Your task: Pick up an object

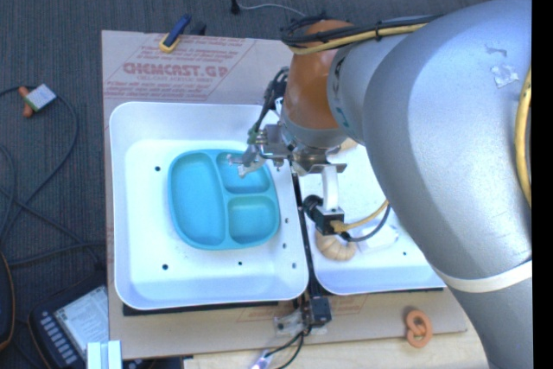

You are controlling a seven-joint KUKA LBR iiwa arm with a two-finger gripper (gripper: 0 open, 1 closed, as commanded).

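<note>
Blue tray lies flat in left bin, three compartments up. Gripper sits over tray's upper right compartment, at its far rim. Claw state: cannot tell. Tan object in right bin, under arm.

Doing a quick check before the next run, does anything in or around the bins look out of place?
Mostly tidy. The blue divided tray lies flat in the left bin. One oddity: an orange ring-shaped thing sits outside the bins on the bench edge.
</note>
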